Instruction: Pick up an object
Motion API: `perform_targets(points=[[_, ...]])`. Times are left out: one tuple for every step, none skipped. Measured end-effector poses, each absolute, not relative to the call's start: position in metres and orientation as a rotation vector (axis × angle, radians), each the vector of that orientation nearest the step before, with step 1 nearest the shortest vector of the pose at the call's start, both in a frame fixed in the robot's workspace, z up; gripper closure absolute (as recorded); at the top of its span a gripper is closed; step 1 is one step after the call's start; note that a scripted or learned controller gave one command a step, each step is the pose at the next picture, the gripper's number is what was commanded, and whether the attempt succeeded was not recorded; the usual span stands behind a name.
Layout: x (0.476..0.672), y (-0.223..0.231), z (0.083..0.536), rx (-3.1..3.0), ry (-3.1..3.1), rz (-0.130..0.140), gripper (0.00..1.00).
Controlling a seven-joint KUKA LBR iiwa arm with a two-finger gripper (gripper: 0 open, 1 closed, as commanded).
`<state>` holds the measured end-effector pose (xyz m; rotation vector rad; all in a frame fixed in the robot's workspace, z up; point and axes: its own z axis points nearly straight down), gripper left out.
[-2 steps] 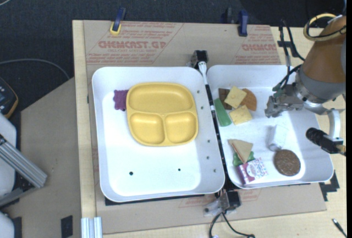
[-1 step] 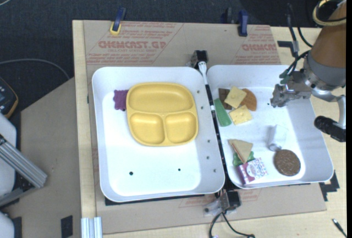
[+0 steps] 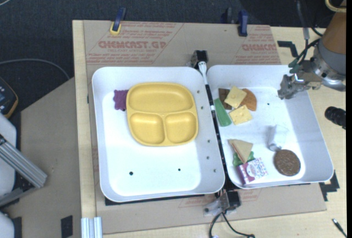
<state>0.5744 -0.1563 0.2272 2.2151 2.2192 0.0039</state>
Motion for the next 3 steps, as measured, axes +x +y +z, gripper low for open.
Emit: perform_targets(points=[[0.562,-0.111,0.22,2.221,2.229,-0.001,1.0],[0.561,-0.051,0.231,2.215,2.231,0.003,1.0],[0.552,-0.04,0.235,2.222,2.227,-0.001,1.0]])
